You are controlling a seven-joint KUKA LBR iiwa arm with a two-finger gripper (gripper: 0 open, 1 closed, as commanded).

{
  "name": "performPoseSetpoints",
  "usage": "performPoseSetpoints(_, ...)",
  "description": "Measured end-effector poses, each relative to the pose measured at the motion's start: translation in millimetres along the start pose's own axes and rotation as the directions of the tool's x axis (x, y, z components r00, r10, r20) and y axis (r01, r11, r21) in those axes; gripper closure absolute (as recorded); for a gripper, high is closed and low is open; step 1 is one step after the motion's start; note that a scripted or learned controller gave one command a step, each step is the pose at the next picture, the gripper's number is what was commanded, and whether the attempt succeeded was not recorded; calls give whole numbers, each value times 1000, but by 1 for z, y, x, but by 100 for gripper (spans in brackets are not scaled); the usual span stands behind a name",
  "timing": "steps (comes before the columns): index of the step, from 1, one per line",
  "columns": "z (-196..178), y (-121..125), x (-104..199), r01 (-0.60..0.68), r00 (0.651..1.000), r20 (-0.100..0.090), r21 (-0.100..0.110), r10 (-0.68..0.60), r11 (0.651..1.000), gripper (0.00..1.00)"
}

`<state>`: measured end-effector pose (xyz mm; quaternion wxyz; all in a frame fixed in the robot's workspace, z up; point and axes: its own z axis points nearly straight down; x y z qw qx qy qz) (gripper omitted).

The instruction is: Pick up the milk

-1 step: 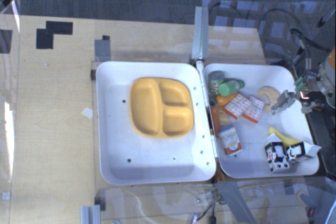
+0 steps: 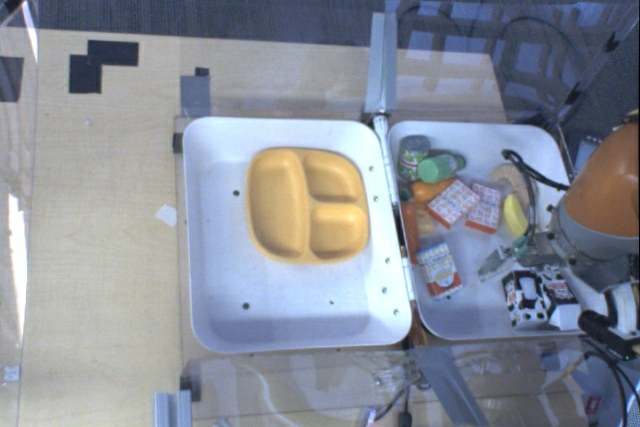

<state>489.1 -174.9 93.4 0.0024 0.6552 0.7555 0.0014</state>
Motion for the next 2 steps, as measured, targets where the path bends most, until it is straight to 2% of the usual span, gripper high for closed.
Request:
performPoseSetpoints(1,-11,4,0,3,1000,2,-8,-3,1000,100)
performPoseSetpoints(2,-112,9,59,-83,997,1,-1,83,997,100)
